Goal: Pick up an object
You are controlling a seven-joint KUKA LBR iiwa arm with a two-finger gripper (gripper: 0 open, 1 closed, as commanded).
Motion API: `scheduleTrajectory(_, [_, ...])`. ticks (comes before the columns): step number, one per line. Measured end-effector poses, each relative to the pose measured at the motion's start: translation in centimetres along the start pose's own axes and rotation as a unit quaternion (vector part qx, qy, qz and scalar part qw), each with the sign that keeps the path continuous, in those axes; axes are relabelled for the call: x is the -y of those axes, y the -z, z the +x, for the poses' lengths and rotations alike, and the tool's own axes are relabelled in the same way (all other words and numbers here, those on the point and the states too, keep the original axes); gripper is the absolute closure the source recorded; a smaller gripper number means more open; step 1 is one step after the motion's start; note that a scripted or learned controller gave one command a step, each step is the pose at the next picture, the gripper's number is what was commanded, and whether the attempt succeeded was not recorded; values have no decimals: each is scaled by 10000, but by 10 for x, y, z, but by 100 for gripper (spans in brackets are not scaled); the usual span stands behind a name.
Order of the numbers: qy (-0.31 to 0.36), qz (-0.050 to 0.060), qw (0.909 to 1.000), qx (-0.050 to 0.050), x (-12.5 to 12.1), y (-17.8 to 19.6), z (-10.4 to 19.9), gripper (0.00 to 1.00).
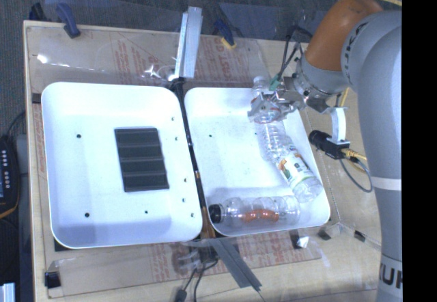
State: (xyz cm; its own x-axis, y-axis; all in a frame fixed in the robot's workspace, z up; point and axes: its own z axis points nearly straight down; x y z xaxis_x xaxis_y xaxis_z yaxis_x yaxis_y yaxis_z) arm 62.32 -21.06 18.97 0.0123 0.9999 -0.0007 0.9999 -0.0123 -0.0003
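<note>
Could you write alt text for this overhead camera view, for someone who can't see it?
A grey robot arm reaches in from the right, its gripper low over the top end of a clear plastic bottle in the right white bin. A second clear bottle lies along that bin's near edge. The left bin holds a dark ribbed block.

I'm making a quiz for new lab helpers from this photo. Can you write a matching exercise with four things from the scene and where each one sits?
Things:
1. black ribbed block
2. bottle with black cap
3. bottle with green and orange label
4. gripper

Places:
A. along the near wall of the right bin
B. at the far end of the right bin, over the top of a bottle
C. middle of the left bin
D. lying along the right side of the right bin

Pairs: 1-C, 2-A, 3-D, 4-B
</note>
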Motion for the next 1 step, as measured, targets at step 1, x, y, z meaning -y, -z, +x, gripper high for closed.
scheduleTrajectory(1, [771, 17, 9970, -9, 29, 6, 40, 100])
